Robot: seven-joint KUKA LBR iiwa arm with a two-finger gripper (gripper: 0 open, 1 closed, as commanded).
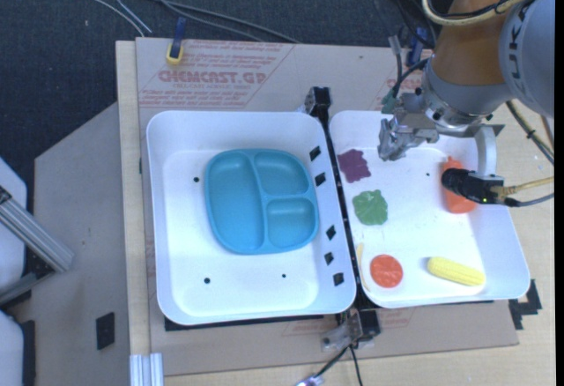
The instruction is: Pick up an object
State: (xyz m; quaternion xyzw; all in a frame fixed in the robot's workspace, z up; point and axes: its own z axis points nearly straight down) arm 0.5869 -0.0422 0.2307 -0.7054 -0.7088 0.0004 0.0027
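The right bin [493, 283] holds several toy foods: a purple piece [354, 165] near its upper left, a green leafy piece [371, 207] below that, a round red-orange slice [386, 270] at the front, a yellow corn cob [456, 270] at the front right, and an orange piece [457, 198] by the right wall, partly behind a black part of the arm. My gripper [393, 144] hangs over the bin's back part, just right of and above the purple piece. Nothing shows between its fingers.
The left bin [176, 287] holds a blue divided plate [261, 199]. A black divider with clips [330, 199] runs between the bins. The grey and orange arm [480, 32] and its cables cover the back right. Cardboard lies under both bins.
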